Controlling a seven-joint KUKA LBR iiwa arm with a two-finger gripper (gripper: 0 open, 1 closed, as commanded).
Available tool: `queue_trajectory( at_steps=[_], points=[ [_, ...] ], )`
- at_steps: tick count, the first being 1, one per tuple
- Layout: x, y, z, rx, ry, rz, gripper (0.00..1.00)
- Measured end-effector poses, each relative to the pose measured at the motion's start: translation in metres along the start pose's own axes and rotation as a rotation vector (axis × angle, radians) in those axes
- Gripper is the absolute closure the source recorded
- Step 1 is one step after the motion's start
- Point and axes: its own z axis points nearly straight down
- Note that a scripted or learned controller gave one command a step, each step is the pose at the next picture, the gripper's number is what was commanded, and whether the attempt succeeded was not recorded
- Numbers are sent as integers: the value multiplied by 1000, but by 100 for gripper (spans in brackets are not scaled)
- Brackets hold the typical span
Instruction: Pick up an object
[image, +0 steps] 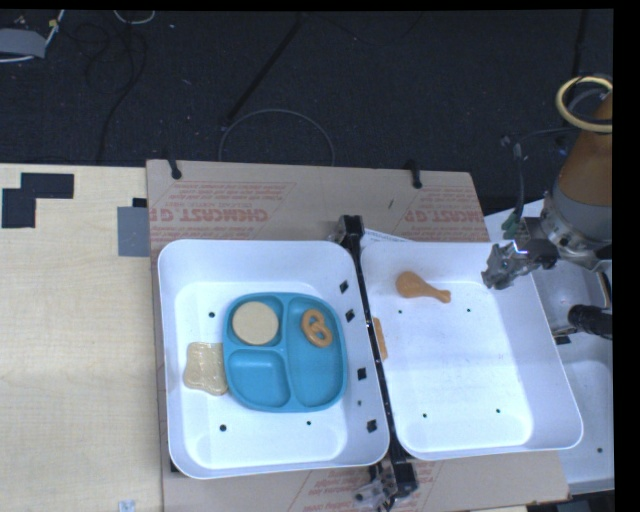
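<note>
Arm: the grey KUKA arm (583, 190) reached in from the right of the camera view, its orange band above the wrist.

Gripper: the gripper (500, 272) hung over the upper right rim of the right bin (470, 400); nothing was seen between its fingers. Whether the jaws were spread or pressed together could not be told — they were too small and dark against the rim.

Drumstick: a tan toy drumstick (421, 288) lay on the right bin's floor, to the left of the jaws and a little below them in the view — near, but apart from them.

Left bin: the left bin (190, 300) lay well to the left of the jaws, touching the right bin along a dark centre seam.

Tray: a blue divided tray (285, 375) sat in the left bin, far from the jaws.

Tray contents: a round tan disc (254, 322) occupied the upper left compartment; a small pretzel (317, 327) occupied the upper right one.

Bread: a pale slice-shaped piece (205, 368) lay against the tray's left edge, the item farthest from the jaws.

Bench: cardboard sheeting (300, 205) lay beneath both bins.
</note>
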Motion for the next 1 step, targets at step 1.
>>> queue_trajectory(
  at_steps=[1],
  points=[
    [53, -9, 12, 2, 1, -1, 100]
  ],
)
